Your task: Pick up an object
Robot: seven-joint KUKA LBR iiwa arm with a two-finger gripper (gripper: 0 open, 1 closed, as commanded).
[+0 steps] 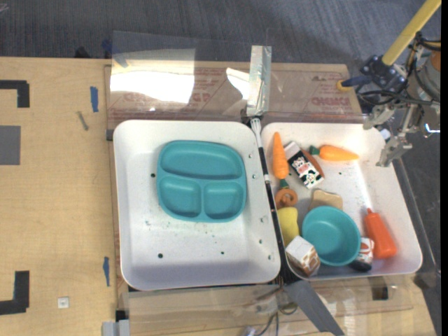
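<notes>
Toy food (pixel 297 187) cluttering right bin (pixel 409 257)

Single fixed camera overhead, slanted down, both bins (pixel 133 208) framed.

Wooden bench (pixel 49 208), clear, perhaps plastic, panel (pixel 161 82) behind the bins

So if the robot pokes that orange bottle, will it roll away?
Probably a bit. The orange bottle lies on its side and looks rounded, so a sideways push would likely roll it. It may not go far: the teal bowl sits close on one side, the bin wall on the other.
</notes>
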